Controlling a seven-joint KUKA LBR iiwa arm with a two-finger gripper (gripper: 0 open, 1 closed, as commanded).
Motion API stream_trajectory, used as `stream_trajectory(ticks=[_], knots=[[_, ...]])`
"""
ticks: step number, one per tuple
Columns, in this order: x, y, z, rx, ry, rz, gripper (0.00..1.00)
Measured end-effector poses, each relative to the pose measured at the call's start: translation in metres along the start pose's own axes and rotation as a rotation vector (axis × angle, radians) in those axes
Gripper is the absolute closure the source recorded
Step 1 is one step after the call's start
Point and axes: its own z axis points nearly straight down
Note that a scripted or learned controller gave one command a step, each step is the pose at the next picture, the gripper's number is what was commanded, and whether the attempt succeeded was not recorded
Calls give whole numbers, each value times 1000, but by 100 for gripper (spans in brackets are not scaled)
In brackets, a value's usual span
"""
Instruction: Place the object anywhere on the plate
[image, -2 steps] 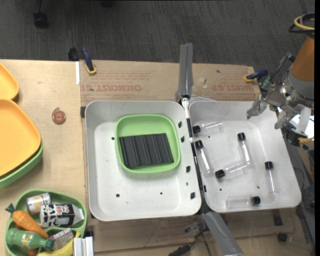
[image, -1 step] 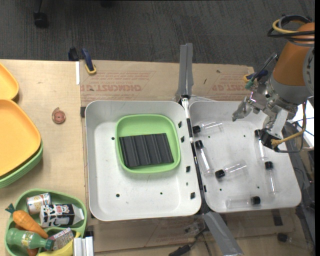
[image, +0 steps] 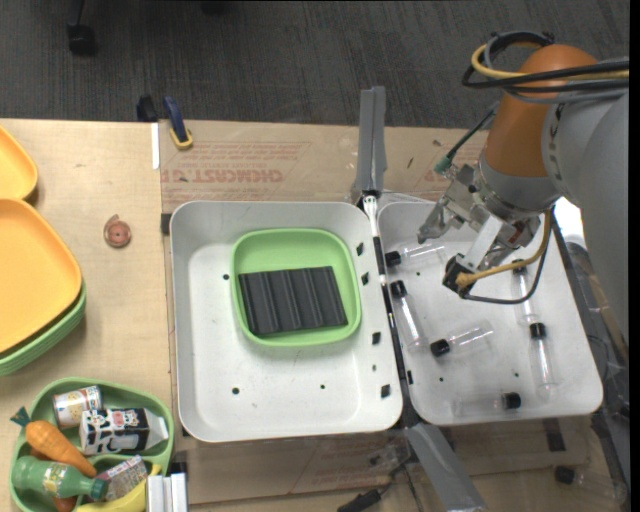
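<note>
Red letters on the brown cardboard (image: 235, 165) are upside down and I cannot read them. The dark grey ridged slab (image: 294, 299) lies flat on the green plate (image: 295, 244) in the left bin (image: 200, 380), well off to the left of the jaws in the view. Its long side runs left to right, a bit tilted. The jaws hang over the right bin (image: 570, 390), near clear tubes (image: 462, 341). I cannot tell how open they are

One fixed camera looks down aslant, seemingly from mid-height, over both bins (image: 290, 420).
</note>
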Motion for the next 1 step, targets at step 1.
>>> stream_trajectory(ticks=[1], knots=[[36,-38,2,0,-1,214,0]])
